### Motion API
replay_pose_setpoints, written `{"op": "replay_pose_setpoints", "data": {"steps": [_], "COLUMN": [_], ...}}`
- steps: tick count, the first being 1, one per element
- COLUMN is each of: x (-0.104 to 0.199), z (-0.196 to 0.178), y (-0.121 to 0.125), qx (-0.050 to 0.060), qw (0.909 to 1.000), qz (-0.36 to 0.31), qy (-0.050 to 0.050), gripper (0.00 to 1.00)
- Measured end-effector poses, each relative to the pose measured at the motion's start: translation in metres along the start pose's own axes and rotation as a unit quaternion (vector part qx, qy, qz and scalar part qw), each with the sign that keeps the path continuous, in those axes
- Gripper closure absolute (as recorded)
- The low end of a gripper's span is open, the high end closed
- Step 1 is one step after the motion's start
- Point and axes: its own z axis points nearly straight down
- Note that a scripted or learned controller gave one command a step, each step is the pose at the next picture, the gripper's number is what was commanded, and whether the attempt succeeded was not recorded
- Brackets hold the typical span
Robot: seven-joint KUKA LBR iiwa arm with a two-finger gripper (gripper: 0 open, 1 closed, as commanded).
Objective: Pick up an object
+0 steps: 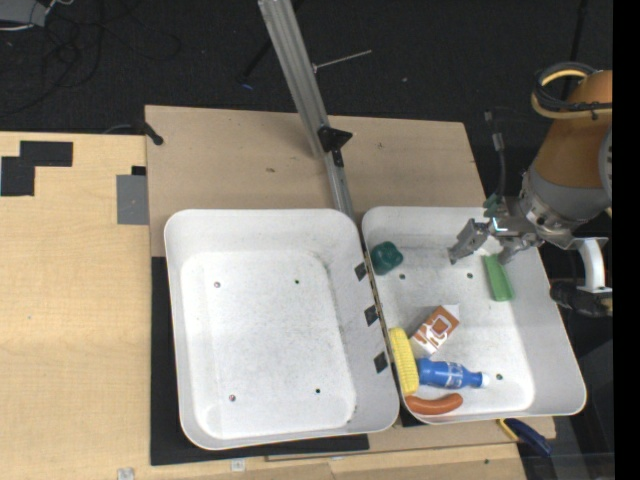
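Gripper (pixel 487 240) hangs over the far part of the right-hand bin (pixel 560 368), at the end of the grey arm (pixel 570 173) that comes in from the right. From my seat I see its two fingers spread apart, one reaching left, one pointing down toward the green block (pixel 498 277), with nothing between them. Whether that second fingertip touches the block I cannot make out; they are at least very close.

Most of the arm is cut off by the frame edge, so I only get the wrist and the orange band.

Other candidates sit in the same bin: a dark green rounded piece (pixel 386 258) near the dividing wall, a brown and white packet (pixel 436 330) around the middle, and near the front a yellow corn cob (pixel 404 358) lying along the divider, a blue bottle (pixel 449 375) beside it, and a red sausage-shaped item (pixel 434 403) against the front rim. The printing on the packet is too small for me to read. The left-hand bin (pixel 180 298) sits alongside, touching the right one.
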Motion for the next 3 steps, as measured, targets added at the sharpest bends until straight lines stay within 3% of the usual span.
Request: {"op": "replay_pose_setpoints", "data": {"steps": [1,3], "x": [0.0,0.007], "z": [-0.003,0.101], "y": [0.001,0.007], "qx": [-0.002,-0.002], "qw": [1.0,1.0], "qz": [-0.001,-0.001], "qy": [-0.001,-0.001], "gripper": [0.0,0.0]}}
